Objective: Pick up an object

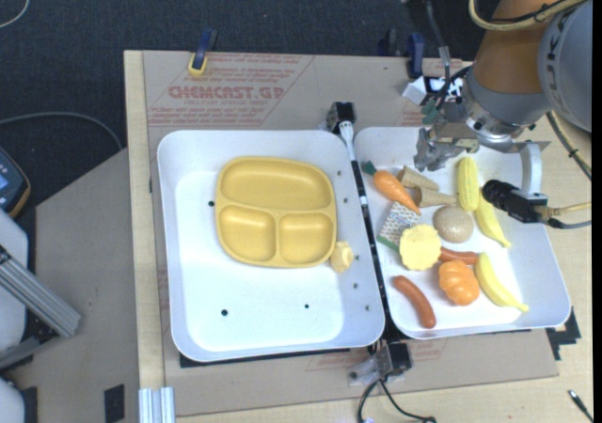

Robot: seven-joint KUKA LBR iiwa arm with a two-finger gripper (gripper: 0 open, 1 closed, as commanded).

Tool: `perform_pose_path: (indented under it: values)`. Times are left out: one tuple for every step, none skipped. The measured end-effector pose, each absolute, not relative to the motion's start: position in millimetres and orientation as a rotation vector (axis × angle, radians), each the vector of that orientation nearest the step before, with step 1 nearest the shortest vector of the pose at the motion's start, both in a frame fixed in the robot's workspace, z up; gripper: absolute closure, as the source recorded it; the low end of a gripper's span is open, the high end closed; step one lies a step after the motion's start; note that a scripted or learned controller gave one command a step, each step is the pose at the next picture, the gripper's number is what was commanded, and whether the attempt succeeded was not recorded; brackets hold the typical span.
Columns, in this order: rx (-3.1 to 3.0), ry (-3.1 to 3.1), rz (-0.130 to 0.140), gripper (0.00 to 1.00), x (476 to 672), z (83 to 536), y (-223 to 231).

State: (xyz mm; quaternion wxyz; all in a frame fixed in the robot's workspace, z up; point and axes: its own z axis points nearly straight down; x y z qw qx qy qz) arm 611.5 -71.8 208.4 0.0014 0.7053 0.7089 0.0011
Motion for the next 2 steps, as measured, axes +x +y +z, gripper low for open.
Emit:
perform_pose_path:
  values:
    - [2.213,2.227,0.005,1.00,628.0,206,-20]
    - [2.212,2.226,0.008,1.00,646.1,226,34]
